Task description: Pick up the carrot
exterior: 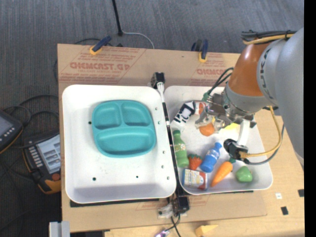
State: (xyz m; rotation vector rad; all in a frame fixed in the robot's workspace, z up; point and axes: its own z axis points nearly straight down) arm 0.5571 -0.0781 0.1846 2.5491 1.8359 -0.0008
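Observation:
The carrot [222, 172] is orange and lies at a slant near the front of the right bin [261, 179], between a blue bottle [211, 157] and a green round fruit [243, 174]. My gripper [206, 116] hangs over the middle-back of that bin, well behind the carrot and apart from it. Just under its tip sits a small round orange item [208, 129]; whether the gripper touches it I cannot tell.
The right bin also holds a green bottle [180, 151], a red item [196, 161], a red-labelled box [194, 178], a black-and-white object [184, 112] and a yellow piece [232, 128]. A teal divided plate [123, 128] lies in the left bin [79, 181].

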